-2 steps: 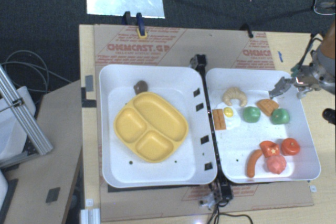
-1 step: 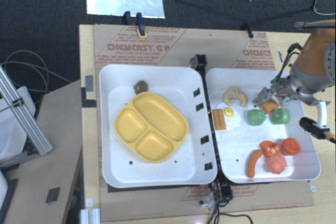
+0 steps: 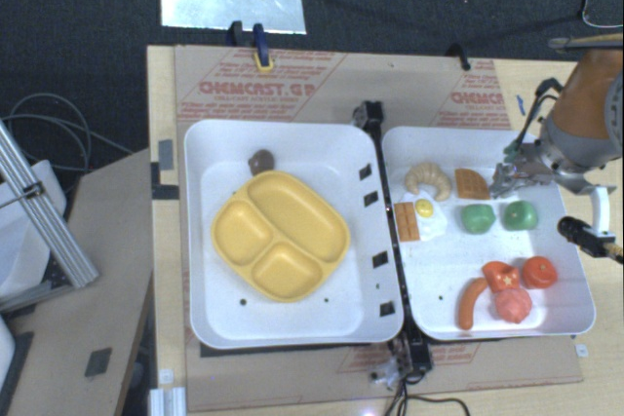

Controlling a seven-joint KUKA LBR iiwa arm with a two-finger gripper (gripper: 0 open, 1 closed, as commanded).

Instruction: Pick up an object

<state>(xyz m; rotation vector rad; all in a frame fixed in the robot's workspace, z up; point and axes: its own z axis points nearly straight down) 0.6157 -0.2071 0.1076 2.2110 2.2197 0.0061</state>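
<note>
The right bin (image 3: pixel 575 239) holds several toy foods: a croissant (image 3: pixel 428 177), a toast slice (image 3: pixel 471 183), a fried egg (image 3: pixel 426 209), a brown wafer (image 3: pixel 407 222), two green pieces (image 3: pixel 477 217) (image 3: pixel 519 214), a red pepper (image 3: pixel 500 276), a tomato (image 3: pixel 539 272), a sausage (image 3: pixel 470 303) and a pink piece (image 3: pixel 513 305). My gripper (image 3: pixel 509 178) hangs over this bin's far right part, just right of the toast and above the green pieces. Nothing shows in its grasp.
In the left bin (image 3: pixel 210 307) lies a yellow divided plate (image 3: pixel 281 235), with a small brown object (image 3: pixel 260 161) just behind it. A black hinge strip (image 3: pixel 382 209) runs between the bins. The arm's grey and orange wrist (image 3: pixel 585 117) stands over the right bin's far right corner.
</note>
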